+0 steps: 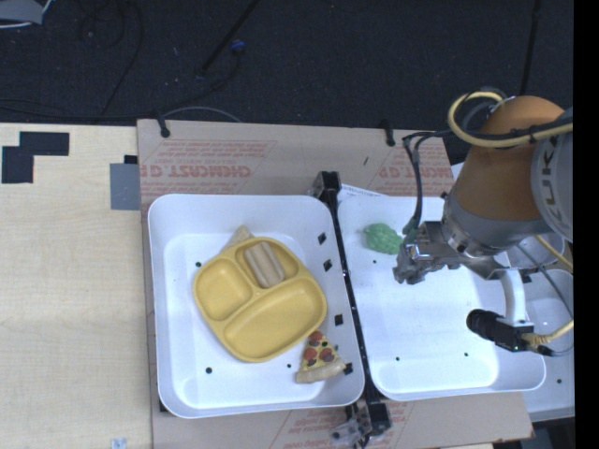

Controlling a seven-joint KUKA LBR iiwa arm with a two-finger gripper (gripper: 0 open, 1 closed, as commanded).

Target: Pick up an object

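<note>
While the tool (pixel 409 267) hovers in the right bin (pixel 440 382) just beside a green object (pixel 381 238), nothing is lifted yet; whether it is clenched I cannot tell.

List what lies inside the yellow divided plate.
The yellow plate holds a tan, hot-dog-like piece in its upper right compartment; the other two look bare. Whatever lies beneath the plate is covered.

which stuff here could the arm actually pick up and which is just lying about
Could be picked:
green object in the right bin, beside the gripper
pizza slice toy in the left bin
tan piece in the yellow divided plate

Lying about:
cardboard sheet under the bins
cables on the dark floor
</note>
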